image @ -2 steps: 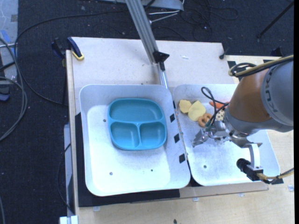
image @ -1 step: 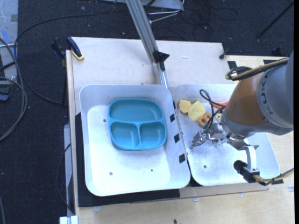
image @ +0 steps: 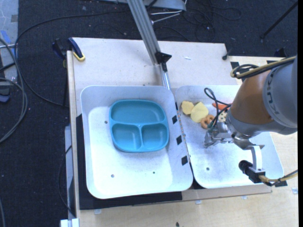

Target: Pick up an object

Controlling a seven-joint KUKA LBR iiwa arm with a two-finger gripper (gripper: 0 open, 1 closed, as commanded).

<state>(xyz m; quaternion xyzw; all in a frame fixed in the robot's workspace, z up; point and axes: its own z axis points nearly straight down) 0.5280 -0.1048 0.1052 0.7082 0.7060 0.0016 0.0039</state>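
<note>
While the grey arm [image: 265,100] with its orange band is reaching in from the right, the gripper [image: 214,139] is hanging low over the right bin [image: 236,171], its metal tip sitting just below a small cluster of objects. Whether it is spread or pressed together I cannot tell from this angle, and nothing is showing between its tips. The cluster is lying in the upper left part of that bin: two pale yellow pieces [image: 195,110] are touching each other, a small orange ring [image: 206,122] is sitting just beside them on the lower right, and a red-orange piece [image: 219,106] is peeking out next to the arm's cables. Over in the left bin [image: 94,169], a blue divided tray [image: 139,125] is lying flat, well apart from the gripper
</note>
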